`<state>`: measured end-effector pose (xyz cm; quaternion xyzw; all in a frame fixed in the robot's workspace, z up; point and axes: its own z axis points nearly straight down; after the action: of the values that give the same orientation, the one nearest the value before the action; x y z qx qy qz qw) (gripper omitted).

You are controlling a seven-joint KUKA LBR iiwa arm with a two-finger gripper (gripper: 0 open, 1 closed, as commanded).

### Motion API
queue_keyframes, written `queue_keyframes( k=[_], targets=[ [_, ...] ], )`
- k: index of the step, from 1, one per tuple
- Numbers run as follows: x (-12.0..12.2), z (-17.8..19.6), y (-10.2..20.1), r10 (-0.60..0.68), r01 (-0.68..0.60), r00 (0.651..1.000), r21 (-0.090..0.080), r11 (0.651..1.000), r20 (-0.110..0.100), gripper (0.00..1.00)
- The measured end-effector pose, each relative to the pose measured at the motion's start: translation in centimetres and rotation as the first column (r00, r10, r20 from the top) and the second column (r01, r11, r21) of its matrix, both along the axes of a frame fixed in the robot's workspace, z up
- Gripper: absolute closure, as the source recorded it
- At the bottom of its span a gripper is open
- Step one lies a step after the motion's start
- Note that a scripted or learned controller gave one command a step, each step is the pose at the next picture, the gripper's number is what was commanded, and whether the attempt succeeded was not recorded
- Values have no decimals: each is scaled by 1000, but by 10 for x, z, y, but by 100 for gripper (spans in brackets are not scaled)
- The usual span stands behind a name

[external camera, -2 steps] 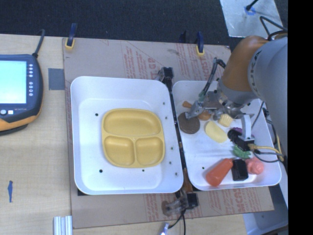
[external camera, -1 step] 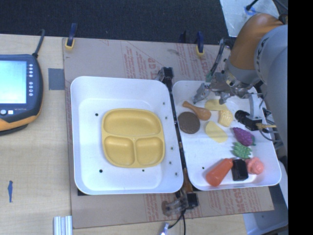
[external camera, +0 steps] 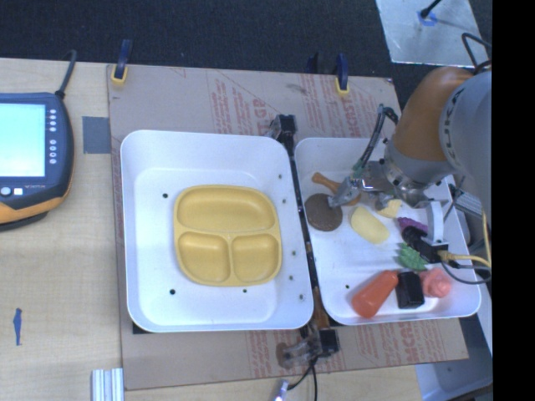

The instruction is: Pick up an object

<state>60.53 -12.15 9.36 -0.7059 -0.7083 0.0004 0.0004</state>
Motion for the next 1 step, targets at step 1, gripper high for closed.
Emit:
queue_keyframes(
  k=[1],
  targets=[
    [46,0,9,-2,2,1000,-1,1000,-1,0]
  ],
)
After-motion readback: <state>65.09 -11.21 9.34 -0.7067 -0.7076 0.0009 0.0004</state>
